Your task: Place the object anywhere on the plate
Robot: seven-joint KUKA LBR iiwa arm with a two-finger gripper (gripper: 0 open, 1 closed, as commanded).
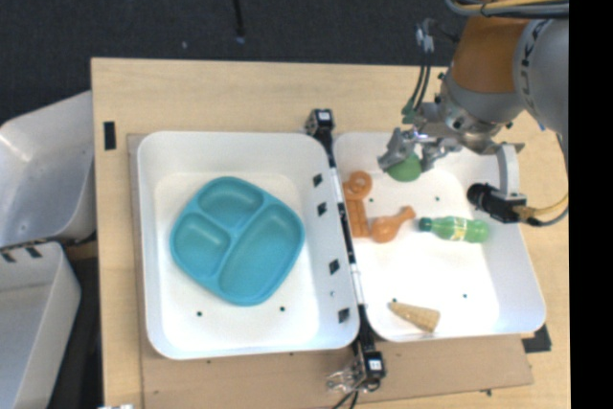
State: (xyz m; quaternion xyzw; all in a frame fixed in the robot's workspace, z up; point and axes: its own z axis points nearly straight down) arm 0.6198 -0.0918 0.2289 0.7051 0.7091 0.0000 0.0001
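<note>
Plate point(238, 239), teal and divided into compartments, sits in the left bin point(153, 321) with nothing on it. Across the divider, the right bin point(517, 302) holds an orange duck-like toy point(356, 189) at its left wall, an orange chicken-leg toy point(391, 226) just beside it, a tan wedge point(416, 315) near the front edge, and a green bottle point(456, 228) lying on its side toward the right. My gripper point(406, 160) hangs over the back part of the right bin, above the orange toys and well apart from the plate. A round green object point(406, 170) sits right at my fingertips; I cannot tell whether my fingers are clamped on it or merely over it.
</note>
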